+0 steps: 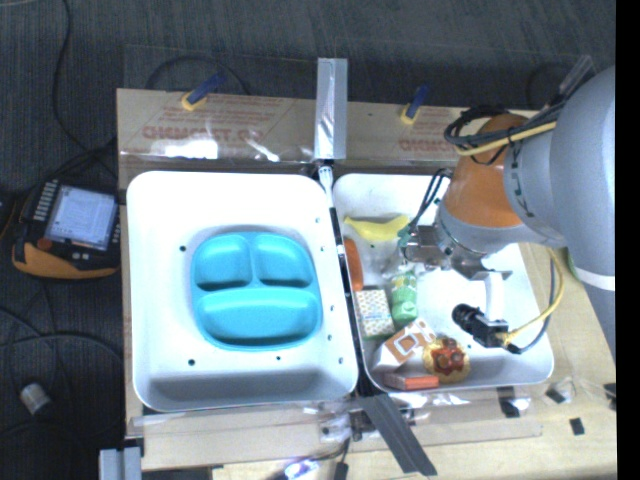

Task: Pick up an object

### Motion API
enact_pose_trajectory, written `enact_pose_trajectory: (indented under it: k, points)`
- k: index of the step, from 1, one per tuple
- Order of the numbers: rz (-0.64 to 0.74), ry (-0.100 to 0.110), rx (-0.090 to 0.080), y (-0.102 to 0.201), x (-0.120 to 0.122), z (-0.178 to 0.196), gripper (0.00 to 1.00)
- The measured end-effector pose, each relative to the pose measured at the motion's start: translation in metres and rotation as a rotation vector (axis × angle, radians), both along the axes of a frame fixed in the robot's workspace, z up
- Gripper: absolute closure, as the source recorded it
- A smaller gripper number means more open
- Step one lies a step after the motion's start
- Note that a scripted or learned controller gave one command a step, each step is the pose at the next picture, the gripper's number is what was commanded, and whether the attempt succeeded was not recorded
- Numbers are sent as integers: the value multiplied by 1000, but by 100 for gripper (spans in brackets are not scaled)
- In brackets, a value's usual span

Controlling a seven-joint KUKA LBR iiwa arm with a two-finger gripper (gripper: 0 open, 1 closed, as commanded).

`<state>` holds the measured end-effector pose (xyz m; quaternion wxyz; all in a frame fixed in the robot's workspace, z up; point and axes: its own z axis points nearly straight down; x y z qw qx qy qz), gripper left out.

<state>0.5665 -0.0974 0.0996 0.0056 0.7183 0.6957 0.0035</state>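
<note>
A: Far left first?

B: On the carpet, a handheld device (70, 223) with a pale screen, its lower edge in shadow. Then the left bin (150, 208) on the table (590, 368), holding a blue tray (258, 288) of three compartments, flat and in plain sight.

A: And over the middle divider?

B: The right bin (535, 363), crowded along its left side. At the back, a yellow banana (372, 230), its right end tucked under the arm's metalwork. Just beside the wall, a thin orange-red stick (353, 263), too narrow to name. Lower down, a checked box (373, 311) touching a green bottle (404, 298). Nearest the front rim, an orange-and-white carton (407, 345), a red-and-gold lump (446, 358), hard to make out, and a flat red piece (412, 379) half under the carton.

A: Gripper?

B: Down inside the right bin, gripper (422, 250) directly above the green bottle's top and beside the banana. Mostly covered by the orange band (480, 193) and the wrist. Released or clenched: cannot tell. Touching the bottle or clear of it: cannot tell either.

A: Further right?

B: A black fitting (475, 323) on a yellow cable over the bin floor, then the grey arm (590, 168), cut off by the frame.
</note>
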Motion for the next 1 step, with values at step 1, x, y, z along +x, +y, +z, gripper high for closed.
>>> enact_pose_trajectory:
  k: [1]
  points:
    - [-79, 16, 0, 32, 8, 145, 100]
